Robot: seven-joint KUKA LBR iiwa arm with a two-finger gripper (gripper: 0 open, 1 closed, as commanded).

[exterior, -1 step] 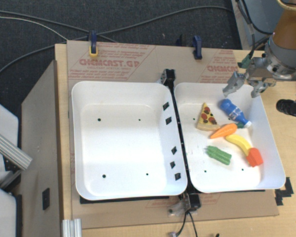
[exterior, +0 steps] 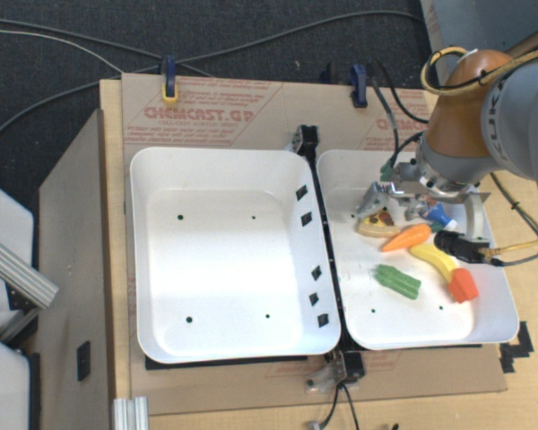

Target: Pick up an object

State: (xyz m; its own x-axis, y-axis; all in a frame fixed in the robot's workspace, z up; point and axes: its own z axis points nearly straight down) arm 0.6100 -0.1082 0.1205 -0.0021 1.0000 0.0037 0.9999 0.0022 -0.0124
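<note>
Gripper (exterior: 386, 202) apparently touching tan object (exterior: 373, 227) (right bin (exterior: 484, 325)).

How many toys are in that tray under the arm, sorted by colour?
Orange: 2, a carrot shape and a block
Yellow: 1
Green: 1
Blue: 1
Tan: 1
Total: 6 that I can make out in the right bin

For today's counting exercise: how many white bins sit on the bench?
2. The left bin and the right bin stand side by side; the toys lie in the right one.
</note>
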